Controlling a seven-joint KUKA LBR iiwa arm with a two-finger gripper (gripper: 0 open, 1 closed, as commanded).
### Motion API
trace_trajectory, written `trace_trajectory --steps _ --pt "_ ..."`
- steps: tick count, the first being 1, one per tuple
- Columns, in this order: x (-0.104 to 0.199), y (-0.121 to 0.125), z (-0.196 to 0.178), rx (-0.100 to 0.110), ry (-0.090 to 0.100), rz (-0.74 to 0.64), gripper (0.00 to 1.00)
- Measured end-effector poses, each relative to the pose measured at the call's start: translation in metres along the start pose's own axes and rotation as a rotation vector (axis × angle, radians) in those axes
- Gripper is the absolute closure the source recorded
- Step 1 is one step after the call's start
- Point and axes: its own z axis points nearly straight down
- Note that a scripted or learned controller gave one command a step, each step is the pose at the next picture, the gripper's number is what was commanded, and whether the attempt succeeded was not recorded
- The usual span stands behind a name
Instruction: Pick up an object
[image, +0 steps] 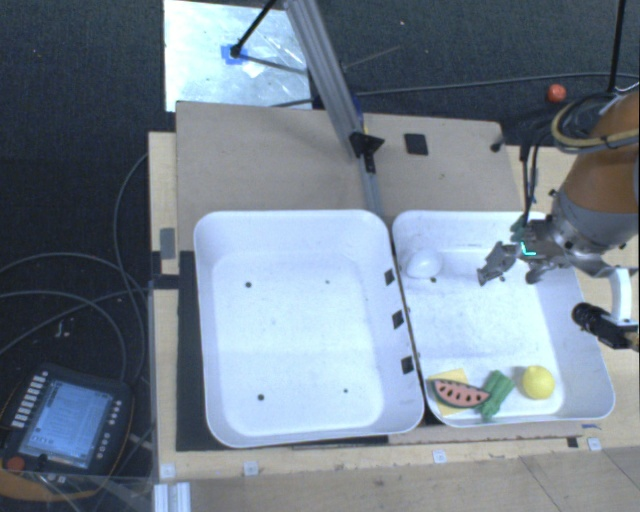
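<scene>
In the right bin (470, 330), a watermelon slice (459, 392), a green vegetable piece (495, 392) and a yellow lemon (538, 381) lie along the near edge. A white rounded object (423, 264) rests at the bin's far left corner. My gripper (512, 266) hangs over the far part of the right bin, to the right of the white object, with its fingers spread open and nothing between them.
The left bin (295, 320) sits beside the right one, with black clips (398, 319) along the shared edge. A metal pole (335, 85) slants up from the bench's back. Cables and a teach pendant (68, 418) lie on the floor at left.
</scene>
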Motion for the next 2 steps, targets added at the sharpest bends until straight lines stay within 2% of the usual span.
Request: trace_trajectory --steps 1,2 --pt "0.0 0.0 0.0 0.0 0.0 0.0 0.0" --pt "-0.009 0.003 0.052 0.004 0.0 0.001 0.0"
